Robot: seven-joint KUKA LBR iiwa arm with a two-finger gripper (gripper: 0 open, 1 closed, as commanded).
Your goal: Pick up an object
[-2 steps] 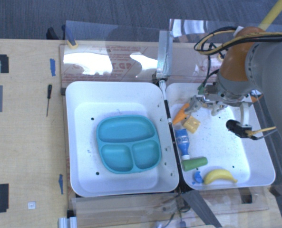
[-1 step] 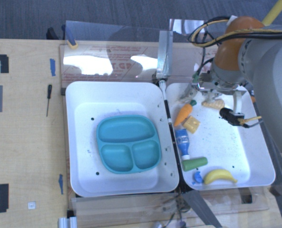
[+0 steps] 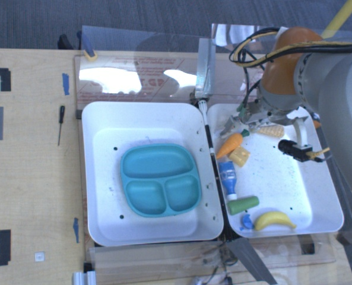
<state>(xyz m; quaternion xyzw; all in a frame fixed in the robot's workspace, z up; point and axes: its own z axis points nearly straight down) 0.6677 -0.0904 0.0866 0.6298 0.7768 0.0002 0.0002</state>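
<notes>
Looking down: pale wood bench (image 3: 27, 177), grey-blue carpet (image 3: 104, 5) behind it. Left bin (image 3: 104, 129) holds a teal divided tray (image 3: 161, 180). Right bin (image 3: 282, 183) holds carrot (image 3: 230, 145), yellow block (image 3: 240, 157), blue tube (image 3: 227, 180), green cylinder (image 3: 242, 204), banana (image 3: 274, 220). Gripper (image 3: 246, 116) sits at its back-left corner, just beside the carrot; spread or closed, can't tell.

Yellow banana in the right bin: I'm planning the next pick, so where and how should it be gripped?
Probably grip the yellow banana mid-curve, from straight above, closing across its narrow width: it lies flat, and a small blue object crowds its left end.
</notes>
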